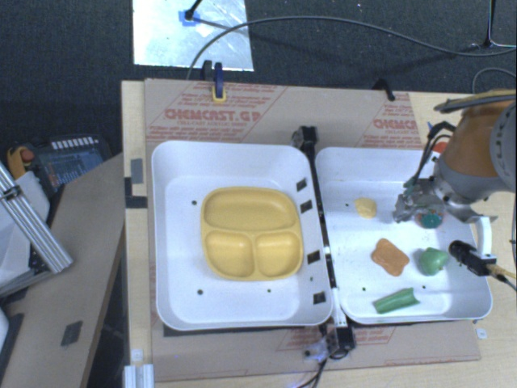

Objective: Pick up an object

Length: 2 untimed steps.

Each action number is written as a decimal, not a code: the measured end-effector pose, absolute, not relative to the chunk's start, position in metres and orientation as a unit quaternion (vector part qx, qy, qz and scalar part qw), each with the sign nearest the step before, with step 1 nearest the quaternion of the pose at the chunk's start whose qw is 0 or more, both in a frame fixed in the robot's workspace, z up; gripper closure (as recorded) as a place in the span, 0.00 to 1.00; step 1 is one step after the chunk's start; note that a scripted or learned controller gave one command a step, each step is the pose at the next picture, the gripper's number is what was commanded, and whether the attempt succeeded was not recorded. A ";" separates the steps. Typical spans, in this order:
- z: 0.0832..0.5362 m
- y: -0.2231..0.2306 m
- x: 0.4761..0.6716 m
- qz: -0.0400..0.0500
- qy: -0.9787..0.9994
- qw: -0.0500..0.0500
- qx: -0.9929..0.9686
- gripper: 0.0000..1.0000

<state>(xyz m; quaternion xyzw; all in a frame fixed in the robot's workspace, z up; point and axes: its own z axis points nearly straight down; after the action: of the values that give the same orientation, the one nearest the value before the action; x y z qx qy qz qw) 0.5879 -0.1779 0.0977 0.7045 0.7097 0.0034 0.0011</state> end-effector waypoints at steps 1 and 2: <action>0.161 -0.180 0.596 0.002 0.709 0.004 0.705 1.00; 0.223 -0.185 0.592 0.002 0.709 0.004 0.705 1.00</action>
<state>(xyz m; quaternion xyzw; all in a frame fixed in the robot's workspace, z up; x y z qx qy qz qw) 0.5919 -0.1846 0.2228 0.7053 0.7089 0.0019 0.0041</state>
